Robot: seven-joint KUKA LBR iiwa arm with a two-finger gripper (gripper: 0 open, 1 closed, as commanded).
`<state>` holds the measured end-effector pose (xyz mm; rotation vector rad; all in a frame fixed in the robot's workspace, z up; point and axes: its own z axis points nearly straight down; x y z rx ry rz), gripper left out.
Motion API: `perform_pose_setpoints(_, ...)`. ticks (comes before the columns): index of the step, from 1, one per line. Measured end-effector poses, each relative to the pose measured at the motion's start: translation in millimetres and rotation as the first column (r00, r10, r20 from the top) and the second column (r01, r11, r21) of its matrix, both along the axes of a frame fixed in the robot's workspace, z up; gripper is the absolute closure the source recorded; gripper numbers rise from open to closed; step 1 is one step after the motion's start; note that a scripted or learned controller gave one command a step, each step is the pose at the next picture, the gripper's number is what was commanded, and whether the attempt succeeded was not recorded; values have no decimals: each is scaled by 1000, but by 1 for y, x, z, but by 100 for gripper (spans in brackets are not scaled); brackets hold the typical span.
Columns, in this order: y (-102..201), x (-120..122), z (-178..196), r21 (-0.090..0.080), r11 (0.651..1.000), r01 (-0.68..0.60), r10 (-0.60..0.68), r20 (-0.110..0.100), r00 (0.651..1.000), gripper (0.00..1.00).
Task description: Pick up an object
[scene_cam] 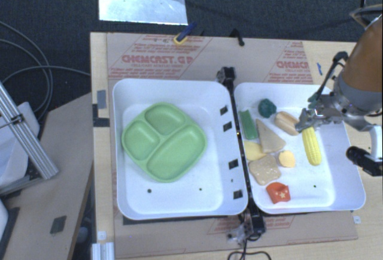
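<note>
My gripper [307, 117] hangs over the right bin [344, 193], reaching in from the right. It sits just above the top end of a yellow corn cob [312, 146] and right beside a tan bread roll [286, 123]. I see nothing held in it. Further left in the same bin lie a dark teal piece [267, 108], a green bar [246, 124], a tan wedge [270, 138], a yellow slice [254, 150], a small orange-yellow piece [287, 159], a toast slice [264, 169] and a red piece [278, 192].
The left bin [137, 97] holds a green divided plate [164, 142]. A black divider with clips [235, 133] runs between the bins. The arm's grey and orange body [365, 73] stands over the right bin's far right edge.
</note>
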<state>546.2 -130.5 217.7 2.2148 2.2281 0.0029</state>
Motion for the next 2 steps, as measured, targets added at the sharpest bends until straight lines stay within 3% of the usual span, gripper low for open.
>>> perform_pose_setpoints(1,71,48,44,-1,1000,-3,3,6,1000,100)
perform_pose_setpoints(2,128,50,75,0,1000,-3,3,3,1000,100)
